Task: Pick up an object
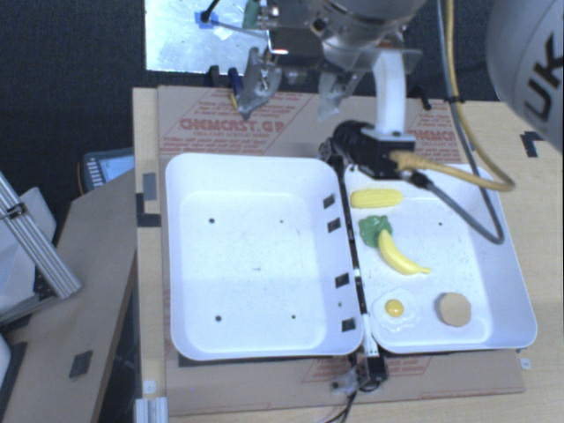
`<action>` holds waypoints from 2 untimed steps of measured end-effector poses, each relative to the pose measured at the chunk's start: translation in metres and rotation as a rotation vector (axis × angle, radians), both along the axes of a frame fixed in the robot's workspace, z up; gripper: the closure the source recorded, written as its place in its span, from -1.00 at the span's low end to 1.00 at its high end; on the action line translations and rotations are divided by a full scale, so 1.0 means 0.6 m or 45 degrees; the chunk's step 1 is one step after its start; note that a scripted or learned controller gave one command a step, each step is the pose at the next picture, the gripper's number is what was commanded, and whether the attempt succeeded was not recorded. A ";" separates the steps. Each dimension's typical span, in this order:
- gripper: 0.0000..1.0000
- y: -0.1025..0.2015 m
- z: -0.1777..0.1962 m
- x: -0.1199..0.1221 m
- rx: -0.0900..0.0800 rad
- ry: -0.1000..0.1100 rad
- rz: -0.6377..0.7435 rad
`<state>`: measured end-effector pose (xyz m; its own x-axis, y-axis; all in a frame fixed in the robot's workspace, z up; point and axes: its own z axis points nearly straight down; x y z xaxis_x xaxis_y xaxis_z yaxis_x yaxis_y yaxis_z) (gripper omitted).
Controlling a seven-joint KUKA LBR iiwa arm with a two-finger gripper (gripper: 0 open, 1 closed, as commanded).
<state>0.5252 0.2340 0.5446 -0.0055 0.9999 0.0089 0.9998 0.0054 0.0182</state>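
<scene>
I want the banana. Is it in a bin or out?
In: the banana lies on the right bin's floor, touching the green toy.

Glossy white plastic bins sit on matt printed cardboard; toy banana looks smooth plastic.

The grey arm reaches in from the right, its orange-banded wrist at the top edge. The claw hangs high, its two fingers spread apart with nothing between them.
</scene>
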 end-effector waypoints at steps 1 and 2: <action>-1.00 0.001 -0.016 0.000 -0.009 0.021 -0.001; -1.00 0.001 -0.016 0.000 -0.009 0.021 -0.001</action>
